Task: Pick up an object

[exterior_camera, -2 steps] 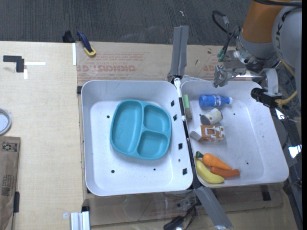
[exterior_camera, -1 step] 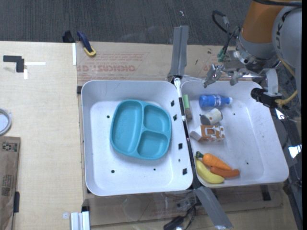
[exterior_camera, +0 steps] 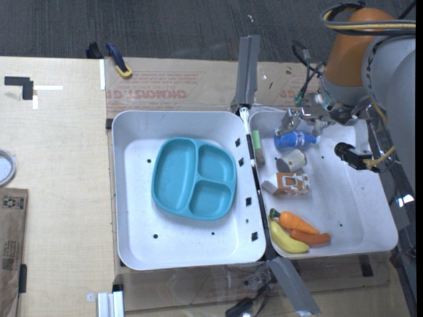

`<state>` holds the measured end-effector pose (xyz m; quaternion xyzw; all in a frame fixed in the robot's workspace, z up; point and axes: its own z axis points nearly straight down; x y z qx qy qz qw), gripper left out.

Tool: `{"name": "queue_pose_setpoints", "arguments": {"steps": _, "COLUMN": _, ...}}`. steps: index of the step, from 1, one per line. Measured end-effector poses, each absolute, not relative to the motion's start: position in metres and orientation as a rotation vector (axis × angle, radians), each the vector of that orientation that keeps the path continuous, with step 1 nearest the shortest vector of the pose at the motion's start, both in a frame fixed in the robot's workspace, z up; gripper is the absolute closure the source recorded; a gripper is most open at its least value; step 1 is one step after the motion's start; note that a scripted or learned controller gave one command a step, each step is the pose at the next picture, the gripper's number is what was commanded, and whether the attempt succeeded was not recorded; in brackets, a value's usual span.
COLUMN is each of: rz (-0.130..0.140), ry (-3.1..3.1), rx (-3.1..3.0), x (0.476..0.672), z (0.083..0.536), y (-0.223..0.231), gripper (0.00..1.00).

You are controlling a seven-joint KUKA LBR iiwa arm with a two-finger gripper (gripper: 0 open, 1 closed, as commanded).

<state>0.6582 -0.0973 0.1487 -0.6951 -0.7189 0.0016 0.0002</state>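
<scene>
Bottle, blue [exterior_camera: 295, 139], lies on its side near the back of the right bin [exterior_camera: 370, 240], its long axis running roughly left to right across the view, the paler cap end seeming to point right. It sits directly under my gripper [exterior_camera: 296, 119], just toward the near side of it, so it is the closest thing for me to take. Whether I am touching it I cannot say, and from this slanted angle I cannot tell how my jaws stand or whether anything is caught in them. As I judge it, the coming move turns on squaring my closing direction across that left-right axis, so I pinch the bottle's narrow width and not its length. Just nearer the camera lies a small grey-and-white cylinder [exterior_camera: 291, 159], close beside the bottle, and I would want to avoid nudging it. Further forward stands a small orange-and-white carton [exterior_camera: 291, 183], then a carrot [exterior_camera: 299, 222] and a banana [exterior_camera: 286, 238] touching each other at the front left corner. A green stick-like item [exterior_camera: 256, 139] lies along the bin's left wall. In the left bin [exterior_camera: 132, 243] rests a teal divided plate [exterior_camera: 195, 177], well apart from me.
</scene>
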Motion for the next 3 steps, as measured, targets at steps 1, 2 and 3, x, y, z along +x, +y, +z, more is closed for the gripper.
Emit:
{"name": "queue_pose_setpoints", "arguments": {"steps": 1, "rz": 0.003, "ry": -2.24, "rx": -2.204, "x": 0.6502, "z": 0.0921, "y": -0.1296, "gripper": 0.0}}
{"name": "queue_pose_setpoints", "arguments": {"steps": 2, "rz": 0.003, "ry": -2.219, "rx": -2.223, "x": 0.6447, "z": 0.0915, "y": -0.1375, "gripper": 0.0}}
{"name": "queue_pose_setpoints", "arguments": {"steps": 3, "rz": 0.006, "ry": -2.221, "rx": -2.222, "x": 0.6446, "z": 0.1004, "y": -0.1379, "gripper": 1.0}}
